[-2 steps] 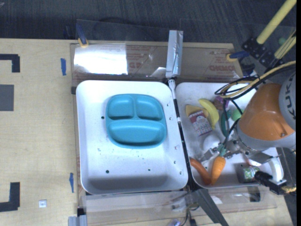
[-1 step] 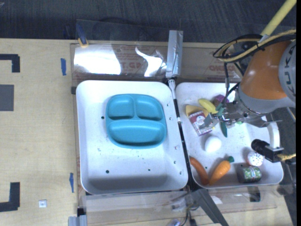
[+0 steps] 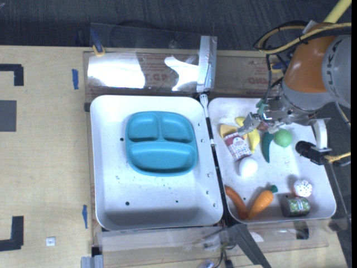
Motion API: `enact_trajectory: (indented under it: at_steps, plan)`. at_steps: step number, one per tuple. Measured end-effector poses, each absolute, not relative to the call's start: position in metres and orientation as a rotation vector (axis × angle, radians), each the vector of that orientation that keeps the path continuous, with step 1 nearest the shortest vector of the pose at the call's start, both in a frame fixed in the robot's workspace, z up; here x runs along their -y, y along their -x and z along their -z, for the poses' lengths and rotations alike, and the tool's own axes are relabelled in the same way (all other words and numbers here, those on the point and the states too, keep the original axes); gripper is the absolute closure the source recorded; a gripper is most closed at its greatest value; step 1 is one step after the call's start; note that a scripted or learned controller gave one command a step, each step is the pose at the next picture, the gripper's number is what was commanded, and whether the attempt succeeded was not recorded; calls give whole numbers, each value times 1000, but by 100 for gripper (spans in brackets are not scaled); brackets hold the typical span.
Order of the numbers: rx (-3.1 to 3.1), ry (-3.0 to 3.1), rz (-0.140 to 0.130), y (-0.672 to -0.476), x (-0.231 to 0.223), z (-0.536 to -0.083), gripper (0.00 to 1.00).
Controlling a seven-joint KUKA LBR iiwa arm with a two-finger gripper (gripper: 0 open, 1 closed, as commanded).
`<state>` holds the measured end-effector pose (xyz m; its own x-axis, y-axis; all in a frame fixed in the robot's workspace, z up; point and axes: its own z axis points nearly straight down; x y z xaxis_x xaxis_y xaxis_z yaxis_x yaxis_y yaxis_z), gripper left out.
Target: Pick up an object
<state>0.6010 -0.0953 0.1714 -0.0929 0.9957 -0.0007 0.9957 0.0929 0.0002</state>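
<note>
My gripper (image 3: 261, 118) hangs low over the back of the right bin (image 3: 323, 166), below the grey and orange arm (image 3: 312, 71). Its tip is just above a yellow banana (image 3: 252, 137) and a red-and-white packet (image 3: 238, 146). Right beside it lie a dark green pepper (image 3: 266, 148) and a light green ball (image 3: 283, 138). A white egg (image 3: 247, 167) rests in front of the packet. Nothing is visibly lifted from the bin floor.
Near the right bin's front edge lie two orange carrots (image 3: 262, 201), a speckled white-and-red ball (image 3: 302, 188) and a green can (image 3: 295, 206). The left bin (image 3: 106, 177) holds a blue divided plate (image 3: 162, 142). A clear plastic panel (image 3: 145, 66) stands behind the bins.
</note>
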Motion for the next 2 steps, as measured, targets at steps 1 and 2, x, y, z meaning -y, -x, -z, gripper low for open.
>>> enact_trajectory:
  at_steps: [1, 2]
  plan:
    - [-2190, -2238, -8, -639, 135, -90, 0]
    - [-2196, -2237, -7, -639, 132, -101, 100]
